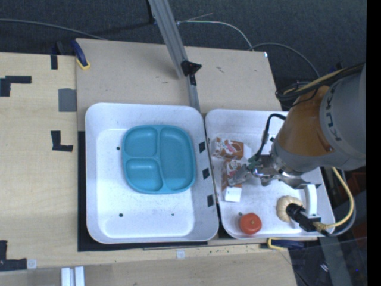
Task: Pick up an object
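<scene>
Robot lab: taped bench (36, 159), white bins (95, 177).

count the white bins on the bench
2: the left bin holding a blue divided plate, the right bin with small items and the arm.

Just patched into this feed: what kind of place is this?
Most likely a robot lab's bin-picking bench. Two white bins sit side by side on a wooden bench marked with black tape, an arm reaches in, and cables run across dark carpet.
</scene>
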`<control>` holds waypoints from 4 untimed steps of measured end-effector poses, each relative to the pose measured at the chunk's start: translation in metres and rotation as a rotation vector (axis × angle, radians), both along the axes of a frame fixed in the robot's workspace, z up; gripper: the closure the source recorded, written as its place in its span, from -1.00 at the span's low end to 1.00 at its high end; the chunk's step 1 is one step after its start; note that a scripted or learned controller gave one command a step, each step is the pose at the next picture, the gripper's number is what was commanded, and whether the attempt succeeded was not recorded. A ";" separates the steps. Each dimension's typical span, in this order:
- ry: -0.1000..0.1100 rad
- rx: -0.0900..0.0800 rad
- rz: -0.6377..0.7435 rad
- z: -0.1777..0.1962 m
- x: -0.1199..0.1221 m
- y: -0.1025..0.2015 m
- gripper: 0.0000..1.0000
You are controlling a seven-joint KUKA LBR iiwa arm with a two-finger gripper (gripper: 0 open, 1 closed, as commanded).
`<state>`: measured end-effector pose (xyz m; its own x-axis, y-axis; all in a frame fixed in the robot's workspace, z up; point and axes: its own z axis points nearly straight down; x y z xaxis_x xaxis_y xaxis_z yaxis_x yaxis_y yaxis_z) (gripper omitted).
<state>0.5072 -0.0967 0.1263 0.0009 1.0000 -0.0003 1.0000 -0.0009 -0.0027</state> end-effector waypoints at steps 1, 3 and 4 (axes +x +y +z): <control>-0.014 0.002 0.004 -0.015 0.005 0.001 -1.00; -0.004 0.000 0.002 0.037 0.007 -0.001 1.00; -0.006 0.000 0.003 0.088 0.008 -0.001 1.00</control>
<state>0.5150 -0.0973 0.2146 -0.0016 1.0000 -0.0006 1.0000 0.0016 0.0037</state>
